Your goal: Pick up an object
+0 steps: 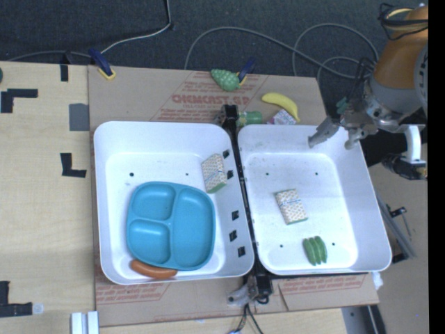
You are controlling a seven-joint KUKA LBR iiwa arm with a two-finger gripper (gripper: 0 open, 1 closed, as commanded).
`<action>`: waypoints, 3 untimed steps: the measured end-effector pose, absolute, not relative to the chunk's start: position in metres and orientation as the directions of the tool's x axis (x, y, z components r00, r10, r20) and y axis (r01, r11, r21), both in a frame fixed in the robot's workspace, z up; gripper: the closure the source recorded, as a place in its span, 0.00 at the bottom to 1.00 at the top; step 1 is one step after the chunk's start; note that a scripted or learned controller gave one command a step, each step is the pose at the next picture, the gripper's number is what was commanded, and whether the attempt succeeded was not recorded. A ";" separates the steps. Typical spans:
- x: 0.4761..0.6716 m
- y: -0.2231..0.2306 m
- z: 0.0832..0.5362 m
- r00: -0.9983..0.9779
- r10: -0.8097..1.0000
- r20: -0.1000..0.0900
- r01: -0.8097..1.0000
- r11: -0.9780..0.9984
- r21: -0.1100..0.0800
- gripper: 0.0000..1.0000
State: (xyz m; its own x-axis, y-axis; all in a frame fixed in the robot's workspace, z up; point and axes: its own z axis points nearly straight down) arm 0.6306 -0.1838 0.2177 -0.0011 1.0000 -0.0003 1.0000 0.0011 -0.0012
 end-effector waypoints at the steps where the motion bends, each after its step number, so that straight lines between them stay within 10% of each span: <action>1: 0.606 -0.145 0.164 -0.001 1.000 0.001 1.000 0.001 -0.003 0.00; 3: 0.541 -0.104 0.087 0.000 1.000 -0.002 1.000 0.000 0.006 0.00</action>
